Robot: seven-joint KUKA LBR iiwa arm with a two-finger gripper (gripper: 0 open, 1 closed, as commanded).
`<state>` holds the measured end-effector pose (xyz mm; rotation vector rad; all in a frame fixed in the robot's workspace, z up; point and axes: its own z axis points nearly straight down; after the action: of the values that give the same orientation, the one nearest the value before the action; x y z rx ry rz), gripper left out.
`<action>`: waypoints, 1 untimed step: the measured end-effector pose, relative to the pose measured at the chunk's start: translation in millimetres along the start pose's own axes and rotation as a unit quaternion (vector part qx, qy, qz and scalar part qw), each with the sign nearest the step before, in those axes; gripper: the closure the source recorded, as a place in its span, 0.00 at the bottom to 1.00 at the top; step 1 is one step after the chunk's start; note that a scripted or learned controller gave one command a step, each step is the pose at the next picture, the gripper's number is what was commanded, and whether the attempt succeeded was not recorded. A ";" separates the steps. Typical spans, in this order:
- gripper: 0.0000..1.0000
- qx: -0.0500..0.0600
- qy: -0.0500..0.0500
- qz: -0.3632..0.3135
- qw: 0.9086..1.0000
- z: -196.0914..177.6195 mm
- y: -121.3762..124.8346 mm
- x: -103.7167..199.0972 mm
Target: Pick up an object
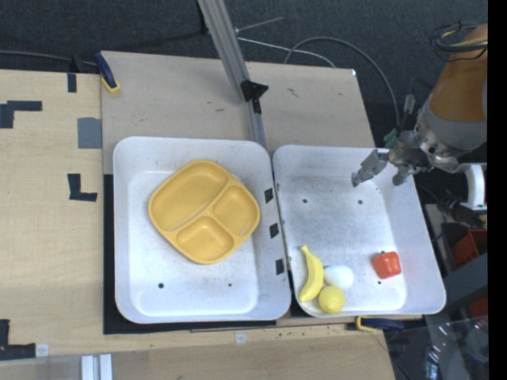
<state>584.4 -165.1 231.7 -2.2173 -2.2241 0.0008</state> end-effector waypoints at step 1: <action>0.00 0.000 0.000 0.000 1.000 0.0 0.0 0.0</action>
<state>584.4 -165.1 231.8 -2.2177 -2.2236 0.0005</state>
